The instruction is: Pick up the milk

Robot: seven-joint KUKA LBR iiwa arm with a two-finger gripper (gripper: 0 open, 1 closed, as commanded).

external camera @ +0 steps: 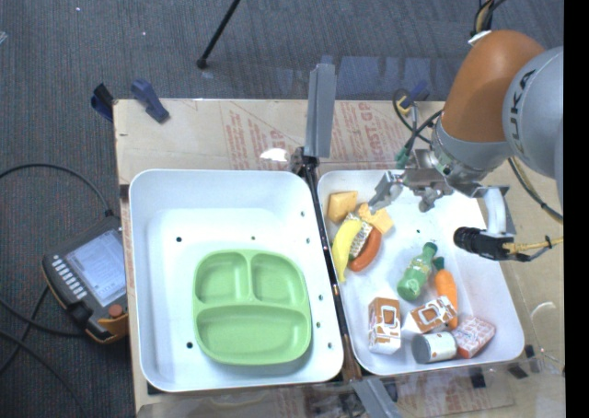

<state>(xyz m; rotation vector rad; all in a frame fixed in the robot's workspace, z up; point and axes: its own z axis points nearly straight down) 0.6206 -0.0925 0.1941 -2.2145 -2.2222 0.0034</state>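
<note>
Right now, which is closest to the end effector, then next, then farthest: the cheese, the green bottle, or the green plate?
End effector is above the right bin's far end.
1. Cheese, just to its left.
2. Green bottle, mid-bin, nearer the camera.
3. Green plate, in the left bin.

Two white bins (147,223); one green tray (250,306); one banana (342,246), one green bottle (418,271), one carrot (446,289), one can (433,347), three small cartons (385,324).
</note>
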